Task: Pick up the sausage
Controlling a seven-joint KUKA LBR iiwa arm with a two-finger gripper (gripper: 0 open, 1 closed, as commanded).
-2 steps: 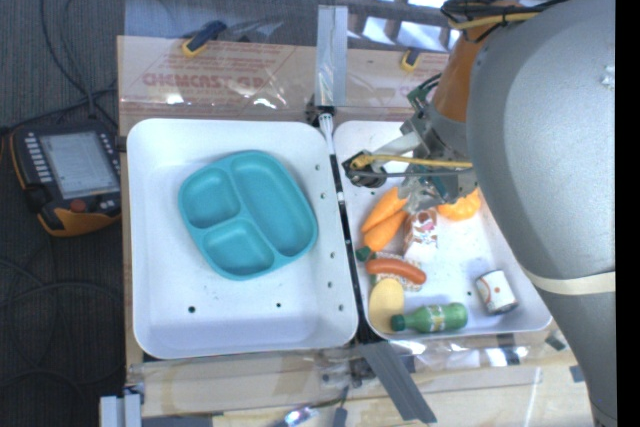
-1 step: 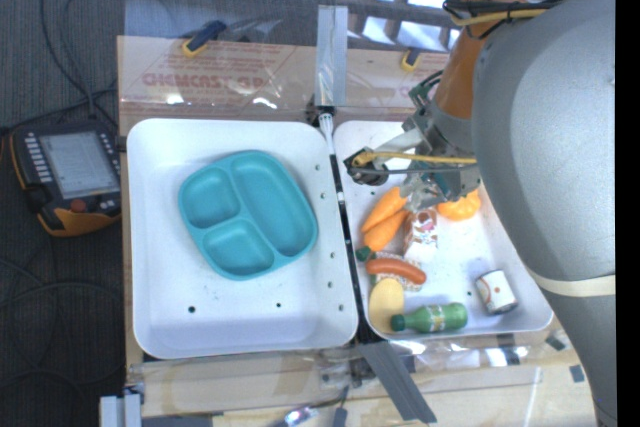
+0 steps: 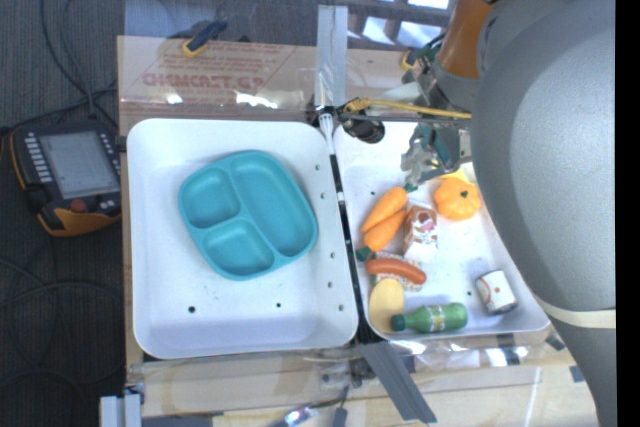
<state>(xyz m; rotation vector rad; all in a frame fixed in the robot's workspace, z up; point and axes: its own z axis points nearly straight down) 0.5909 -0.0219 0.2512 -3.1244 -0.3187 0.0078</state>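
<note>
The sausage (image 3: 395, 268) is a short red-orange link lying flat in the right bin (image 3: 520, 260), near its left wall, below two carrots (image 3: 385, 215) and above a yellow fruit (image 3: 387, 297). My gripper (image 3: 428, 158) hangs over the upper part of the right bin, well above and to the right of the sausage, just above a small orange pumpkin (image 3: 458, 198). Nothing is seen held in it.
Close around the sausage are a small white-and-red carton (image 3: 423, 227), a green bottle (image 3: 430, 318) and a white can (image 3: 495, 290). The left bin (image 3: 160, 305) holds a teal divided plate (image 3: 247, 212). My arm's bulk covers the right side.
</note>
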